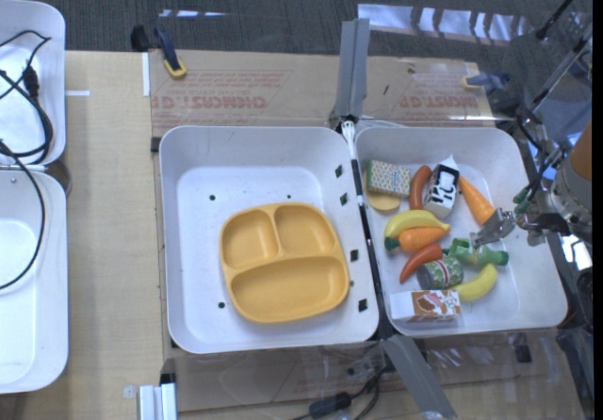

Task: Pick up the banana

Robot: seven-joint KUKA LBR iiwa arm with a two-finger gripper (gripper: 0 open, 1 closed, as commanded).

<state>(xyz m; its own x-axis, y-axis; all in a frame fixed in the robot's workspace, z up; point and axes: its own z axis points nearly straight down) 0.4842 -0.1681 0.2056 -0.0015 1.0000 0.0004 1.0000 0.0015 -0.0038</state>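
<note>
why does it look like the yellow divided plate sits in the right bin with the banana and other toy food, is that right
Not quite. The camera view shows the yellow divided plate alone in the left bin. The banana and the other toy food lie in the right bin, as you said.

Arm enters from the right edge, its orange band partly visible at that edge. Gripper (497, 228) is extended leftward at a low, slanted angle. Metallic fingers (490, 233) appear slightly parted, with nothing seen between them. Wrist housing and cabling sit directly behind.
</note>
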